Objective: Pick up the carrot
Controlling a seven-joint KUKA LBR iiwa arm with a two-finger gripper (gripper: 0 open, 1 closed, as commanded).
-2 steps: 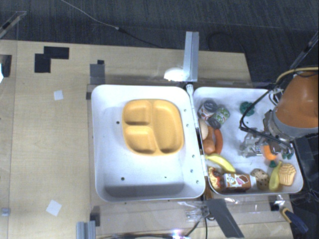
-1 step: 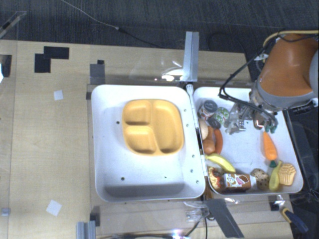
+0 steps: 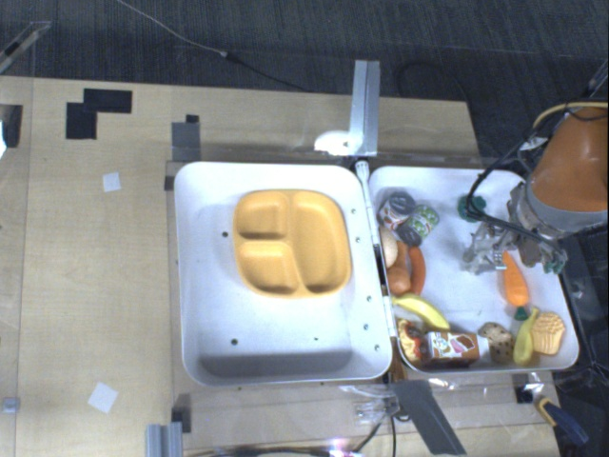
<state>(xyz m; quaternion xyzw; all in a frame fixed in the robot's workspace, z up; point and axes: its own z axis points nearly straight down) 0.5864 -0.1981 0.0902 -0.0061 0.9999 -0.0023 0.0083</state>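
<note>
My gripper (image 3: 490, 253) hovers just beside the carrot (image 3: 515, 281), reaching; finger spread unclear. Next: centre over it, descend.

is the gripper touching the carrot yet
Cannot tell. In the camera view the gripper sits right beside the carrot's upper end, but neither contact nor a gap shows plainly.

From my seat the bench reads evenly and fairly brightly lit from above, with the two white bins close to washed out and a soft grey shadow pooled along the lower inside wall of the left bin (image 3: 262, 365). The whole frame is a little soft and grainy, so I can't read the small items at lower right crisply. The dark floor (image 3: 285, 17) across the top stays dim.
</note>
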